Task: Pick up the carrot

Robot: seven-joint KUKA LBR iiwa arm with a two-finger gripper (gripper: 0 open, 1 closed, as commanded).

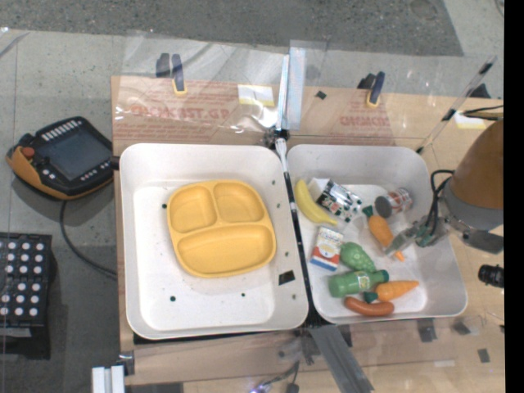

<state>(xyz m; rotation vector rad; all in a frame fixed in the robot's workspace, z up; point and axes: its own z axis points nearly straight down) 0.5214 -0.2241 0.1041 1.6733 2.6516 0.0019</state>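
1. The tool (407, 237) sits low in the right bin (442, 297), at the end of the arm (483, 178). Its tips are small and blurred against the white floor, so how far it is open cannot be told, and nothing can be made out in its grip.
2. One carrot (380, 230) lies just beside the tool, toward the bin's middle, tilted. A small orange scrap (399, 255) lies right under the tool.
3. A second carrot (396, 288) lies farther off, toward the bin's front edge, next to a green bottle (358, 282) and a sausage (368, 306).
4. Risk: with two carrots, the tool could go for either one; the nearer one looks the likelier target.
5. Risk: a can (396, 201) lies just beyond the near carrot, so a closing tool could nudge or catch it instead.
6. Farther off lie a green vegetable (357, 257), a carton (327, 248) and a banana (311, 204).
7. Farthest, the left bin (147, 301) holds a yellow tray (221, 228).
8. The arm is cut off at the frame's edge.
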